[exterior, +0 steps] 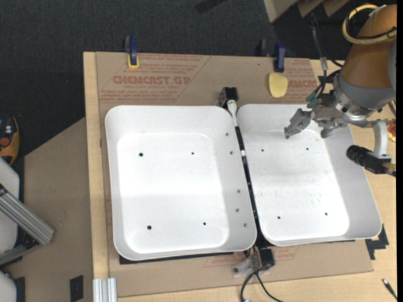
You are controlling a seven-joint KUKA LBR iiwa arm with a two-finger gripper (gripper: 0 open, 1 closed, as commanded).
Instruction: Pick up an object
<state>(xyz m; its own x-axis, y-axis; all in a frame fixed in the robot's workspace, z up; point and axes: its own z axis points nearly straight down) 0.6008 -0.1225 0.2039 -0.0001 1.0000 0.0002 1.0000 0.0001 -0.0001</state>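
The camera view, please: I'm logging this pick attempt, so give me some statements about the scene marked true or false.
1. The two-finger gripper is over the right shallow white bin. True.
2. The gripper holds a red block. False: nothing shows between its fingers.
3. A pale yellow rounded object lies on the brown board beyond the right bin. True.
4. The left shallow white bin is stacked on top of the right one. False: they sit side by side.
5. Blue clamps grip the board's far edge. True.
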